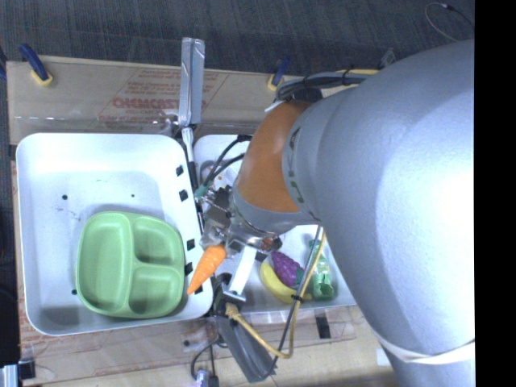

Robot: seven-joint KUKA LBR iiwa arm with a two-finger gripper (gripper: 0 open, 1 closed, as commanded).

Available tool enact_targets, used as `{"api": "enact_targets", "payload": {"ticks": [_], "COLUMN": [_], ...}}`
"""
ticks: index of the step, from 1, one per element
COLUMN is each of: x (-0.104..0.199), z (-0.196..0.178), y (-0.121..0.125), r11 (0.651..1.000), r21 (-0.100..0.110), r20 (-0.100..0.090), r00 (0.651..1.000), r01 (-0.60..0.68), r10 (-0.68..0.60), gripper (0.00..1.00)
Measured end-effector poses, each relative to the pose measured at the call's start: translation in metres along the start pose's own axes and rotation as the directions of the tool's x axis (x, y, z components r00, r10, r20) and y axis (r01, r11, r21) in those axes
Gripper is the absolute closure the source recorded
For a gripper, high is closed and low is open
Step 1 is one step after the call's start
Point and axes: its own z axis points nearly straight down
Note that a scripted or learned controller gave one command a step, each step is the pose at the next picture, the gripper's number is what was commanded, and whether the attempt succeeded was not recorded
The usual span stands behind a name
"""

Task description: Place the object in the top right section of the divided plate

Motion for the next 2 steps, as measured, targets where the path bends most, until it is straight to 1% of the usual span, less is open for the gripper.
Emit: {"api": "enact_targets", "payload": {"ticks": [1,2], "x": [0.0346,0.0346], "z": [0.0000,-0.0001], "y": [-0.0215,-0.0214], "r11": [1.000,1.000], "r21": [-0.003,-0.003], "r20": [0.001,0.000], "r00": [1.000,1.000], "r01": [-0.022,-0.022], "r10": [0.022,0.022], "gripper": [1.00,0.00]}}
